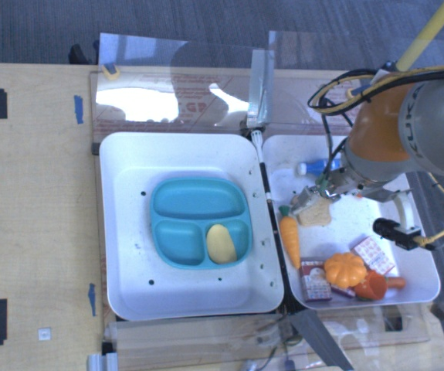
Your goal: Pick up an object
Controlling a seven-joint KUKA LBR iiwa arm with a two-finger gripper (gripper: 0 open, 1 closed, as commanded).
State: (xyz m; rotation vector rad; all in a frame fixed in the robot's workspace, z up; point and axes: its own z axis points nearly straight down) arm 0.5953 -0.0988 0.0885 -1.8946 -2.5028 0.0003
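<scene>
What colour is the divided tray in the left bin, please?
Light blue tray, clear in the camera view.

Glossy white plastic bins (121, 207), smooth blue plastic tray (171, 242), matt pale wood bench (36, 230), clear shiny plastic screen (175, 83)

Light wooden bench (36, 230), two white bins side by side, left bin (121, 230), right bin (422, 273)

Two white bins (121, 230) sit on a pale wood-coloured worktop (36, 230) marked with black squares and blue tape. The left bin holds a turquoise divided tray (194, 207) with a pale yellow item (221, 243). The right bin has an orange carrot (289, 239), an orange pumpkin (344, 270), a red piece (374, 285), a pink-and-white patterned box (374, 253) and a blue-and-white item (314, 167). The arm (407, 126) is grey with an orange band.
</scene>
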